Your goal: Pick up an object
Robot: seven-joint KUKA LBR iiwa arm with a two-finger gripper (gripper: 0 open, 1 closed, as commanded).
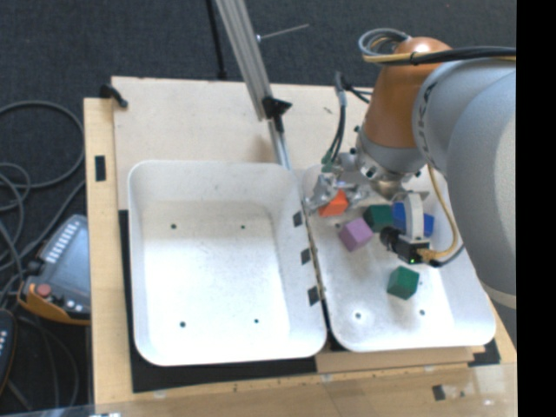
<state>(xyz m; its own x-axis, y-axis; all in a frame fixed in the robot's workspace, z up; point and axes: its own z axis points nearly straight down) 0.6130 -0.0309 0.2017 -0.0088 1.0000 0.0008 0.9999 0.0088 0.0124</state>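
The right bin point(452, 320) holds several small blocks. An orange block point(334, 205) lies at its upper left, close to the divider between the bins. My gripper point(323, 195) hangs low right over that orange block and hides part of it. A purple cube point(354, 234) sits just below and to the right of the gripper. A dark green block point(379, 217) and a blue block point(401, 215) lie further right, under the wrist. A green cube point(402, 282) rests alone nearer the front of the bin.
The left bin point(139, 233) lies beside the right one, their rims meeting at about mid-view. A slanted aluminium post point(248, 50) rises behind the bins. Cables and a teach pendant point(61, 268) lie on the floor at left.
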